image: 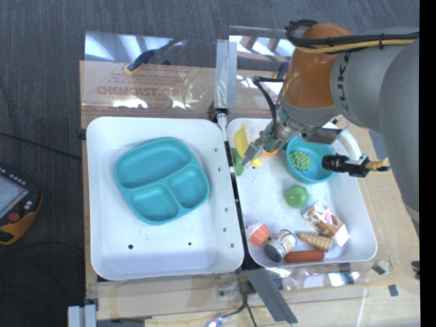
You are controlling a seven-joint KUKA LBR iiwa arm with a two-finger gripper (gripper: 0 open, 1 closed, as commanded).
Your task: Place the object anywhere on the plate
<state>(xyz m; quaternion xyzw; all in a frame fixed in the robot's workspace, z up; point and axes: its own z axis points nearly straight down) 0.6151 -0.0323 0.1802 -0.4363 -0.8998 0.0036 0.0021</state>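
Note:
A teal plate [161,179] with three compartments lies in the left bin [109,251], with nothing on it. My gripper [259,148] is low in the right bin [357,230], at the bin's upper left near the dividing wall. It points down and left at a yellow banana-shaped toy [240,139] and a small green piece [236,159] lying against that wall. An orange bit [271,152] shows just beside the gripper. The wrist hides what lies directly under it.
The right bin also holds a blue bowl of green peas [305,161], a green lime [296,195], a snack box [323,218], an ice-cream cone [315,239], a red sausage [304,256], a can [280,244] and an orange cup [259,234].

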